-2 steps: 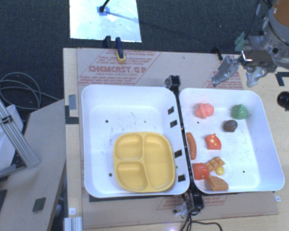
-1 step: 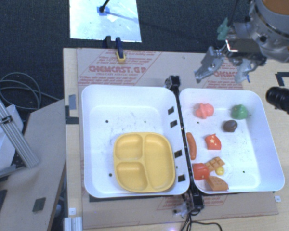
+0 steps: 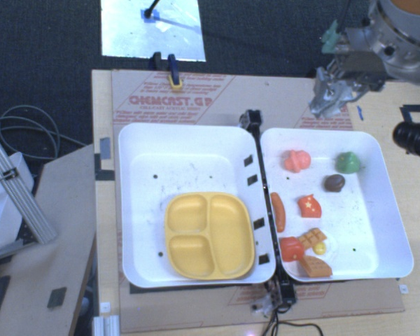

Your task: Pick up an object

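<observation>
nothing picked yet: my gripper (image 3: 327,103) hangs upper right, above the toy food (image 3: 296,161); grip state unclear.

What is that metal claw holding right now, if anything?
Nothing. The tool hangs above the bench behind the right bin, with nothing between its fingers; the toy foods, like the green one, lie in the bin.

right bin (image 3: 385,208) toys clustered left, right side open, yellow tray (image 3: 210,234) blocks left bin's (image 3: 147,159) front
</observation>
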Available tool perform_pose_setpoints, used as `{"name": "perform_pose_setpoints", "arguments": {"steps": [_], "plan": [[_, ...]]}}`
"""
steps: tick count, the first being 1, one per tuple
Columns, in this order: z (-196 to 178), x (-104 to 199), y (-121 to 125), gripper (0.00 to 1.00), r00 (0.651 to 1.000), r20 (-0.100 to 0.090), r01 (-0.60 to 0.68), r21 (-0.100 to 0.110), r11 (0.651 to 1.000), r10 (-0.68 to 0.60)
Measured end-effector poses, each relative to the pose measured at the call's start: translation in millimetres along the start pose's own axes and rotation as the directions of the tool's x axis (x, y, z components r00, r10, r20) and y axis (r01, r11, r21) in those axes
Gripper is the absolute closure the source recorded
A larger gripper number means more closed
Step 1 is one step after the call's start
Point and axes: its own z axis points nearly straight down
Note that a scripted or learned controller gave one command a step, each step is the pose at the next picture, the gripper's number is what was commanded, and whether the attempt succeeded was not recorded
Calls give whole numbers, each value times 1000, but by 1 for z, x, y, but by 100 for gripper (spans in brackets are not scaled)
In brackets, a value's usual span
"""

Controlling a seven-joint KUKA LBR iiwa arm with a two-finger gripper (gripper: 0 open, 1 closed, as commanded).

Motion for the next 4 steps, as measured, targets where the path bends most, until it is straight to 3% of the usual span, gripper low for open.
{"name": "perform_pose_setpoints", "arguments": {"steps": [1,2,3,4], "plan": [[1,0,0,0,1000,0,0,2,1000,0],[-11,0,0,100,1000,-1,5,-2,1000,-5],[-11,0,0,0,1000,0,6,-1,1000,-6],[-22,0,1,100,1000,-1,10,-5,1000,-10]]}}
